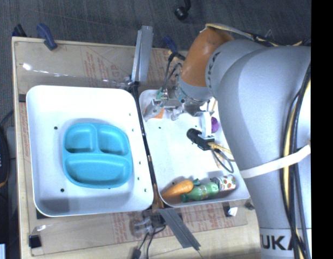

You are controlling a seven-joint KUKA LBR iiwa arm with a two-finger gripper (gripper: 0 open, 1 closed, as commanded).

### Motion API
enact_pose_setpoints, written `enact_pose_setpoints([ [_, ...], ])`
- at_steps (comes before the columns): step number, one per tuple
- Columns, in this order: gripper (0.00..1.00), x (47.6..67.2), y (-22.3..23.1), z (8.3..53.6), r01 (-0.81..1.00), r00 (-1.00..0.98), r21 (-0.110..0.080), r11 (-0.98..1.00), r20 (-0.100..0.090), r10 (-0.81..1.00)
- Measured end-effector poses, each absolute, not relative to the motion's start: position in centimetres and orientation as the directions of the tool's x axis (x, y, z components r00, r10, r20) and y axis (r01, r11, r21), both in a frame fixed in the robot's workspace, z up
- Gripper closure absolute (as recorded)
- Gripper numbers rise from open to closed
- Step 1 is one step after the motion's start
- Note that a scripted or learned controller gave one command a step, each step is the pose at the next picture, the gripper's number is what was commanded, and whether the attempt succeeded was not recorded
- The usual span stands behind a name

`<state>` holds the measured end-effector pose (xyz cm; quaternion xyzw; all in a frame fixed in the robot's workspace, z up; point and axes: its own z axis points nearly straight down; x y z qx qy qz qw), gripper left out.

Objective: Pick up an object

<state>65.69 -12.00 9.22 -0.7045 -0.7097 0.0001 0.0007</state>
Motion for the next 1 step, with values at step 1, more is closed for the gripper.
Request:
enact_pose_setpoints([
  [1,0.00,56.46,-13.77,9.15,1.000,-0.007,-0.004,0.007,0.001,1.000],
])
